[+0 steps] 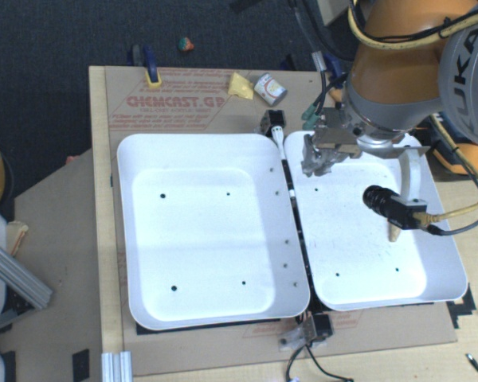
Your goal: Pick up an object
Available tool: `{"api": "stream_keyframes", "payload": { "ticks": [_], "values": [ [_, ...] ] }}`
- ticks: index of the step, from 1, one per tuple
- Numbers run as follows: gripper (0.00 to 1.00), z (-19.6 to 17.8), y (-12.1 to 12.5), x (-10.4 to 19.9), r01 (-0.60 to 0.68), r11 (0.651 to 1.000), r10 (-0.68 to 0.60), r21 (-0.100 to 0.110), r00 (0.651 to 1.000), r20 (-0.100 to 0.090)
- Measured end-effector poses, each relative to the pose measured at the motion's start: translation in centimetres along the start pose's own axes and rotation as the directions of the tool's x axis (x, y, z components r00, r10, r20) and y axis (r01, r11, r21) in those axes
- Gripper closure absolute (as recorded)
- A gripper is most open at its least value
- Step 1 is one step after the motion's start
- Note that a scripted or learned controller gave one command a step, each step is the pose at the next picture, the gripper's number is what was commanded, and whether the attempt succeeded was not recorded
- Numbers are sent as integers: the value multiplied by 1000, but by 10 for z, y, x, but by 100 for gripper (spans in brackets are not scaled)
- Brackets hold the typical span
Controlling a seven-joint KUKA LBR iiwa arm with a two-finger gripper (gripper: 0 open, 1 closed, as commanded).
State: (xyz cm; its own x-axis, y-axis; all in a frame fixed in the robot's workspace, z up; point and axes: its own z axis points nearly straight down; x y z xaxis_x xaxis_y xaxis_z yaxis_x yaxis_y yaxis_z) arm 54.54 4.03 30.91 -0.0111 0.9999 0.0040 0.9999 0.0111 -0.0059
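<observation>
The arm [406,46], its smooth orange band bulging above the grey wrist, hung low over the right bin [358,269]. This put the tool [317,159] above the bin's far left corner, close to the rim shared with the left bin [199,237]. That placement suited a downward reach into the corner. From this slant I could not tell whether the tool was spread or pressed together, and nothing was seen pinched in it.

The likeliest object was a small tan piece [394,231] on the right bin's floor, toward its right side. It lay just under a glossy black cylinder [385,201] that trailed a cable. I could not tell whether that cylinder was loose or belonged to the rig. The tan piece lay well apart from the tool, so I judged the pick not yet begun.

Both bins were shallow, matte white plastic with rounded corners and a few dark dots on their floors. They sat side by side on the desk [183,102], a flat tan board with red lettering. A crumpled yellow scrap [240,86] and a small box [269,90] lay at the desk's far edge, outside the bins.
</observation>
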Motion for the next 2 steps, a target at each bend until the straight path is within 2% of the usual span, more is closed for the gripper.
{"api": "stream_keyframes", "payload": {
  "ticks": [1,2],
  "values": [
    [100,-21,13,106,1,1000,-1,-10,1000,0],
    [100,51,-4,187,-2,1000,2,5,1000,4]
  ]
}}
